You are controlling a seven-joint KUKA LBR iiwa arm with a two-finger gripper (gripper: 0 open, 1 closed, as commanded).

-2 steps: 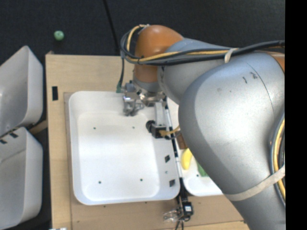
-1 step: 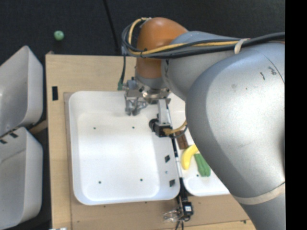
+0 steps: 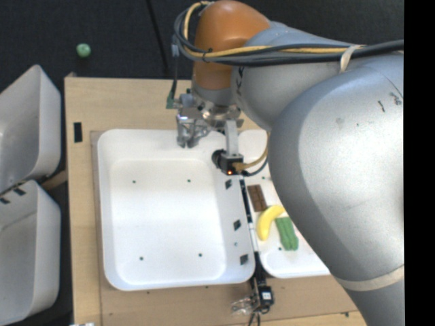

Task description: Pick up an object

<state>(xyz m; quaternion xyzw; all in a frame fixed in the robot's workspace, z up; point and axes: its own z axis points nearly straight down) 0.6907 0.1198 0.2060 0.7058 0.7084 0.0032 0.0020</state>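
My gripper (image 3: pixel 189 138) hangs over the far edge of the left bin (image 3: pixel 109 202), near that bin's back right corner. Its metal fingers (image 3: pixel 183 136) point down and look close together, with nothing visible between them. In the right bin (image 3: pixel 299 267) lie a yellow banana-shaped piece (image 3: pixel 268 220), a green ridged piece (image 3: pixel 288 234) next to it, and a brown flat bar (image 3: pixel 256 195) just behind them. The arm's large grey body hides most of the right bin.
The wooden bench (image 3: pixel 81 202) frames both bins. White containers (image 3: pixel 24 182) stand off the bench at the left. A small green ball (image 3: pixel 83 49) lies on the dark floor at the far left. A metal clip (image 3: pixel 248 305) sits at the bench's front edge.
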